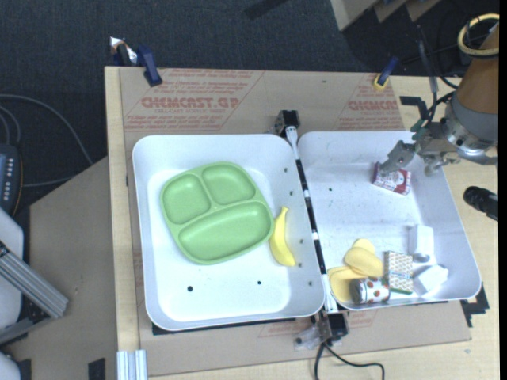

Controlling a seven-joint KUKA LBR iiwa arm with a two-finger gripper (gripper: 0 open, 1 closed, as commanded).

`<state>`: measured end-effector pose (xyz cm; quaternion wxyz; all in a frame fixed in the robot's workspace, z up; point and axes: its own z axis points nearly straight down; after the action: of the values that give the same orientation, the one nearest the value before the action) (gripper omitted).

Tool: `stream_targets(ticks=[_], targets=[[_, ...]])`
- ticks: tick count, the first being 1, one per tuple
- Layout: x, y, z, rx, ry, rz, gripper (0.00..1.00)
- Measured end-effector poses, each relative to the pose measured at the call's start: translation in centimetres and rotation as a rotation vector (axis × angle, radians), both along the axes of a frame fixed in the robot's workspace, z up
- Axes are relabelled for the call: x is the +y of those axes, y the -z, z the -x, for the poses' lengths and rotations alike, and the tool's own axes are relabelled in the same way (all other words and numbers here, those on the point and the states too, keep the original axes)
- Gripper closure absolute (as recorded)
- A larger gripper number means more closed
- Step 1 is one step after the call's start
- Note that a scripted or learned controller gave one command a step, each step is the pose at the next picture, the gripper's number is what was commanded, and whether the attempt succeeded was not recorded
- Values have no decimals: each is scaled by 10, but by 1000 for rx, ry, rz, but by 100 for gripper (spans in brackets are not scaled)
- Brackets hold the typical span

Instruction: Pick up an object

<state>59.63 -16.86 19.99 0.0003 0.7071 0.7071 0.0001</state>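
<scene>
while the gripper [396,163] hangs at the far side of the right bin [451,212], a small red packet [393,180] lies directly under it, touching; its opening i cannot tell.

Both white bins [150,212] are seen at a slant from one fixed camera high above the bench [238,93], set well back from the gripper [394,165] at frame right.
</scene>
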Motion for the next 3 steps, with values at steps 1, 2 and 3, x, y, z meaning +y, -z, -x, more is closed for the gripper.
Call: stream_targets(ticks=[1, 2, 3], targets=[[-14, 91, -31, 2, 0, -1, 0], [-50, 114, -39, 0, -4, -9, 0], [-9, 115, -71, -2, -1, 0, 0]])
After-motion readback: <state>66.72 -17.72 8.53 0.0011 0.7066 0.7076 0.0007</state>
